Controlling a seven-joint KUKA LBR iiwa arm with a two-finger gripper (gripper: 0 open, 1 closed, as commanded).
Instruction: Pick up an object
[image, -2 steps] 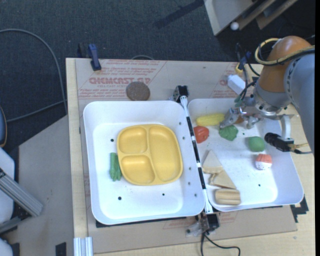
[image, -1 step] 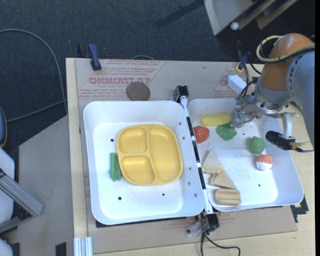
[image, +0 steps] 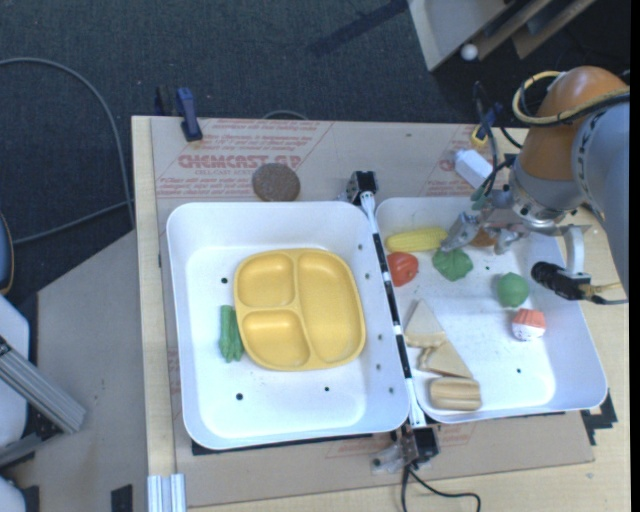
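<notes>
Gripper (image: 478, 228) is hovering low in the right bin (image: 590, 360) — finger state unclear — just beside the banana (image: 416, 240), which is lying lengthwise left-right.

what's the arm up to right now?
The KUKA arm reaches in from the right, its gripper low over the back of the right bin, close to a yellow banana-like piece and a green piece. Nothing visibly held. More toy food lies in that bin: a tomato, another green piece and bread slices. The left bin holds a yellow divided plate with a green item beside it.
</notes>
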